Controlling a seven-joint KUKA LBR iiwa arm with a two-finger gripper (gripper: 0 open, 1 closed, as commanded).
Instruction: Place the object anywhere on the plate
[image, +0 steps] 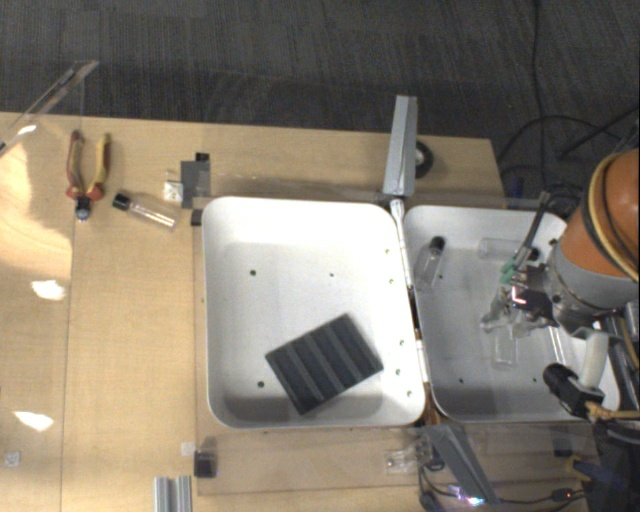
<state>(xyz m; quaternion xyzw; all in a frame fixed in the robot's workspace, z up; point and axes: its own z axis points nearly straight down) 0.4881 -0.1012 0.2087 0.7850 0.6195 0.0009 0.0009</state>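
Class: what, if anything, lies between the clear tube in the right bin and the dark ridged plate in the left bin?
Only the two bins' adjoining rims separate the clear tube from the plate. A capped vial lies off to the side of that path.

Red-handled pliers (86, 168) lie far left on the bench (110, 350), a small clear vial with a black cap (145, 209) just right of them. Grey metal post (402, 147) stands at the far edge between the two bins; cables (545, 70) trail across the floor far right.
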